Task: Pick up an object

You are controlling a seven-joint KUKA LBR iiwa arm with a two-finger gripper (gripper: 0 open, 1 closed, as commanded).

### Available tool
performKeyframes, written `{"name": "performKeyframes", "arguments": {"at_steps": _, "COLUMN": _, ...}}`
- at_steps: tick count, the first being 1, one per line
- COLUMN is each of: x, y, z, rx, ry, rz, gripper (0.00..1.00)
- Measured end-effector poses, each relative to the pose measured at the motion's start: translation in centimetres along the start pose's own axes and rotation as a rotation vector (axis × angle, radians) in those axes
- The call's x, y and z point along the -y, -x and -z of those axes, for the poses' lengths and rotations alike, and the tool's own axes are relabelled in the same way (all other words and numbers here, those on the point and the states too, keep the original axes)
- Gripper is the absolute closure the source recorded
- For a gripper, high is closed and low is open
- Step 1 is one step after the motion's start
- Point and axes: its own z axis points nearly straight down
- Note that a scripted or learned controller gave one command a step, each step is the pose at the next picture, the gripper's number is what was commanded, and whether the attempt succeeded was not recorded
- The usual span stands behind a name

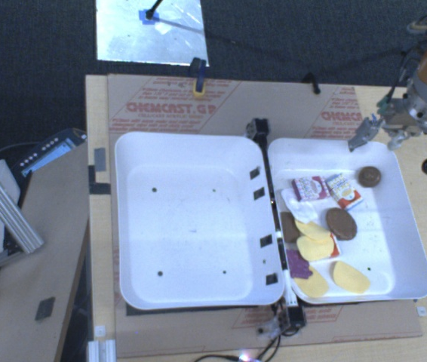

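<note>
— Camera view from above: the gripper (374, 133) hangs over the far rim of the right bin (410, 236), and its jaws stand a little apart with nothing between them.

— So no object is picked yet?

— I think not; the task looks to be at its beginning. All the things lie in the right bin: a small brown disc (370, 176) near the far side, two small packets (327, 188) side by side, a brown oval piece (341, 223), and several yellow pieces (315, 241) closer to the divider. The left bin (191, 217) beside it carries nothing.

— What is left to do?

— Almost everything, in my judgement: to descend on one thing, to close on it, to lift. The brown disc is the nearest to the jaws and lies apart from the others.
</note>
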Motion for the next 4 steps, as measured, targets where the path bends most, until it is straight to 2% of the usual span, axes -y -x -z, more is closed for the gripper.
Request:
{"name": "performKeyframes", "arguments": {"at_steps": 1, "x": -0.1, "y": 0.0, "z": 1.2, "rx": 0.002, "ry": 0.004, "rz": 0.003, "gripper": 1.00}}
{"name": "performKeyframes", "arguments": {"at_steps": 2, "x": -1.2, "y": -3.1, "z": 20.1, "rx": 0.004, "ry": 0.019, "rz": 0.005, "gripper": 1.00}}
{"name": "performKeyframes", "arguments": {"at_steps": 3, "x": -1.0, "y": -5.2, "z": 24.6, "rx": 0.001, "ry": 0.006, "rz": 0.004, "gripper": 1.00}}
{"name": "performKeyframes", "arguments": {"at_steps": 4, "x": -1.0, "y": -6.2, "z": 28.0, "rx": 0.001, "ry": 0.003, "rz": 0.003, "gripper": 1.00}}
